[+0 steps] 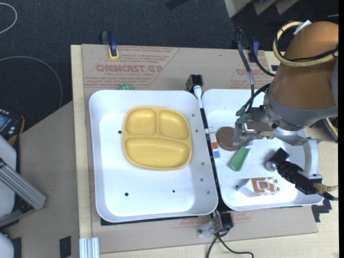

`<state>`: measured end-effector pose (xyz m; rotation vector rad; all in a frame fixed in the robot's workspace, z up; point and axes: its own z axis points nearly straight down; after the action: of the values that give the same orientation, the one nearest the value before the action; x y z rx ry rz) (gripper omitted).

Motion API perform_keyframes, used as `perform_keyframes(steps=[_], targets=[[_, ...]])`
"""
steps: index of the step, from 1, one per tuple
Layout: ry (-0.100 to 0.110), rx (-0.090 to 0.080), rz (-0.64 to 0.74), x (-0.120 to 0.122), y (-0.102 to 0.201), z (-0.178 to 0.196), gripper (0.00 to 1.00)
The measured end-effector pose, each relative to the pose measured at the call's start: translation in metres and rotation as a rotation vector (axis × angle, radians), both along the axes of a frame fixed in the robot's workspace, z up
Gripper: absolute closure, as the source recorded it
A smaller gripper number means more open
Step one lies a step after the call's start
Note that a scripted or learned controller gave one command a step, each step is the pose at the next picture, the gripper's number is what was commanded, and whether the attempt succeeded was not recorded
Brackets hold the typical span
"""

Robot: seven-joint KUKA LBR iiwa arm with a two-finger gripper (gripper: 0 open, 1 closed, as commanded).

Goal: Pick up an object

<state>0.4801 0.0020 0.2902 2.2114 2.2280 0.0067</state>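
Claw [243, 135] over right bin [226, 104], grip state you cannot tell | green block [238, 158] just below claw, likely your target | brown disc [226, 137] left of claw

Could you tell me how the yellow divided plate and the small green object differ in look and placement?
The yellow divided plate is broad, rounded and split into three compartments; the green object is a small, slim, plain block.

The plate lies alone in the left bin; the green object lies in the right bin, among other items and just below the gripper.

The plate sits square to its bin; the green object lies at a slant.

Both rest flat on white bin floors.
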Motion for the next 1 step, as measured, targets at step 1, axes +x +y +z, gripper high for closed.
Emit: perform_keyframes(steps=[1], targets=[[0.013, -0.003, -0.015, 0.0295, -0.0627, -0.0722, 1.0]])
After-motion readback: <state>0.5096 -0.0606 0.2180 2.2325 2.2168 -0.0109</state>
